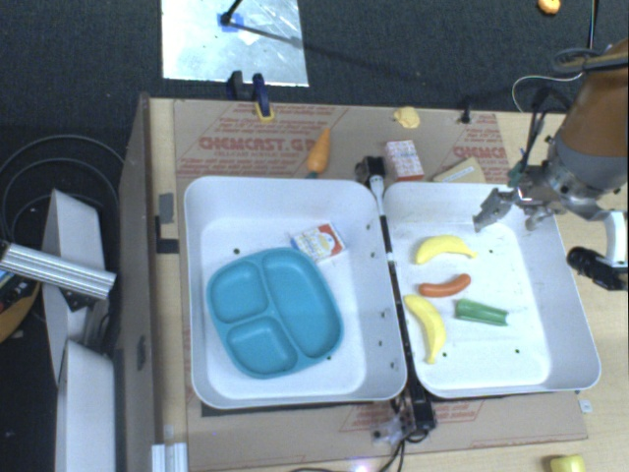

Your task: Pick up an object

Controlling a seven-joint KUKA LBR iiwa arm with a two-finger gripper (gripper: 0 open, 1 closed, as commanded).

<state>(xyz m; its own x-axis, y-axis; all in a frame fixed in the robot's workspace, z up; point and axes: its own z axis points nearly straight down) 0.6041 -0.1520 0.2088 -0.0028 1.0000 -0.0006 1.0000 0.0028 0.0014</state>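
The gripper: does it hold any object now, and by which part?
Nothing is held. The gripper hangs open above the right bin, apart from the upper banana.

- One fixed camera sits high above the bench (295, 141), looking down at a slant.
- Both white bins (201, 264) fit in frame, side by side.

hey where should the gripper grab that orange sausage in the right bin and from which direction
Probably at the middle of the sausage, coming straight down. It lies flat, long axis running left to right, so the fingers should close across its narrow width. The upper banana, lower banana and green pepper all lie apart from it, leaving room on each side.
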